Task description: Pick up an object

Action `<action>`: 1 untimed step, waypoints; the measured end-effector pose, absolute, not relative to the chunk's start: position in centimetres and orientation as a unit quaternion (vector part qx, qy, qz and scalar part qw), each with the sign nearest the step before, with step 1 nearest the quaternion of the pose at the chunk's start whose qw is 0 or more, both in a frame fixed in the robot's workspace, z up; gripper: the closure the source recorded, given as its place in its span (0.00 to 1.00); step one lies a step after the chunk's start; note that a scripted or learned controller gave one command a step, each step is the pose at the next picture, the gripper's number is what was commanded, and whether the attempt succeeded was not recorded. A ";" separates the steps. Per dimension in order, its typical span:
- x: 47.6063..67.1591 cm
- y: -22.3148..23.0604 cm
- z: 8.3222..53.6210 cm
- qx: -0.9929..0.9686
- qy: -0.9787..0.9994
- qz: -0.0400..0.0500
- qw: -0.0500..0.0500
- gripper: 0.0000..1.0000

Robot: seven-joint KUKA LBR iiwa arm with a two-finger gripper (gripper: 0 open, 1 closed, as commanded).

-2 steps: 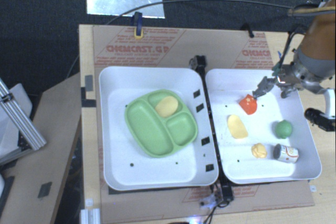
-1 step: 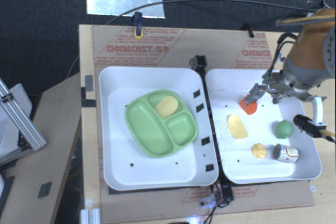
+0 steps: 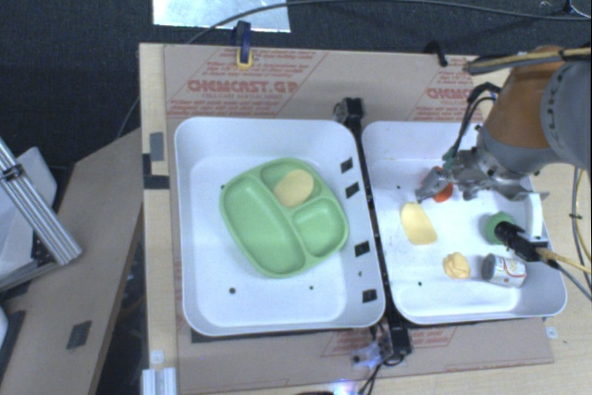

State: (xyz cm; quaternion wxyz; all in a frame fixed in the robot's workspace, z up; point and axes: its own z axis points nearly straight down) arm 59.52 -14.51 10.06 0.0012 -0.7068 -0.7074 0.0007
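Gripper [image 3: 438,190], finger state indeterminate, sits over a small orange-red object [image 3: 444,193] near the right bin's [image 3: 388,291] centre; smooth yellow wedge [image 3: 418,224] adjacent.

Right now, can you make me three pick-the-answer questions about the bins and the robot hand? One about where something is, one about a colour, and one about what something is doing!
1. Where is the green divided plate?
A. In the left bin
B. In the right bin
C. On the floor

2. What colour is the food piece lying in the plate?
A. Blue
B. Yellow
C. Black

3. What is the gripper doing?
A. Hanging over the plate
B. Resting outside both bins
C. Reaching low into the right bin by a small orange object

Answers:
1. A: the plate lies in the left bin.
2. B: the piece in the plate's upper compartment is pale yellow.
3. C: the gripper is down in the right bin, at the small orange object.
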 end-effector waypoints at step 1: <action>59.7 -14.6 11.5 -0.707 -0.707 -0.001 -0.002 1.00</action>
